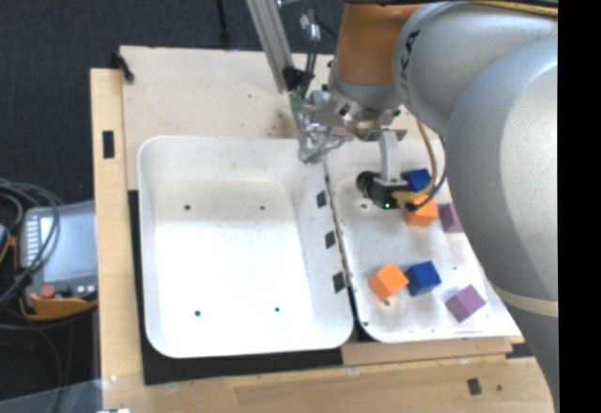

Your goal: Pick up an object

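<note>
While claw hangs over right bin's far-left corner, opening untellable: approach stage likely; next, reach nearer for orange cube.

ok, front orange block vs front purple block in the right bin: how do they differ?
Colour: front orange block versus front purple block. Orange sits nearer the left bin, beside the blue block; purple sits apart, nearer the front rim. Shared: similar-size cubes, both lying in the right bin.
</note>
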`<state>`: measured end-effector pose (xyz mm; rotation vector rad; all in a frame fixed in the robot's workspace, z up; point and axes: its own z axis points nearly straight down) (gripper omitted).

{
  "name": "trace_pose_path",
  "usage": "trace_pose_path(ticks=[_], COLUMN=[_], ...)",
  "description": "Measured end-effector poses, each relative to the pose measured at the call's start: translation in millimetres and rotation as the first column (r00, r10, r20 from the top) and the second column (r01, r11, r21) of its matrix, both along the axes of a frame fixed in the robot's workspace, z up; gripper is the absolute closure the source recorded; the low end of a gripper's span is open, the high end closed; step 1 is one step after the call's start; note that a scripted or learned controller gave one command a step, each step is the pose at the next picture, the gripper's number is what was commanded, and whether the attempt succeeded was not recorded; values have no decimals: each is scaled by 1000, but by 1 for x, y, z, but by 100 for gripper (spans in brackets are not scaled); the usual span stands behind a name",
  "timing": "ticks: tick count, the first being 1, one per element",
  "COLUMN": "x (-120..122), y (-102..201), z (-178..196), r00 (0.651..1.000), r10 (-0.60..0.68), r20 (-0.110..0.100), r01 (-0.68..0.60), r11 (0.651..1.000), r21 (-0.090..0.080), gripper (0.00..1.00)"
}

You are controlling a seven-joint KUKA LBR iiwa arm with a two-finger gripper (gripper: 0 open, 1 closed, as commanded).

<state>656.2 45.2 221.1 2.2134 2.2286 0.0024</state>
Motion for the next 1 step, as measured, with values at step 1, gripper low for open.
trace_pose_path(ticks=[1], x=[8], y=[54], z=[23], r00=[1000], r10=[1], r20=[2], r01=[-1], r11=[1000], r21=[1], gripper=[100])
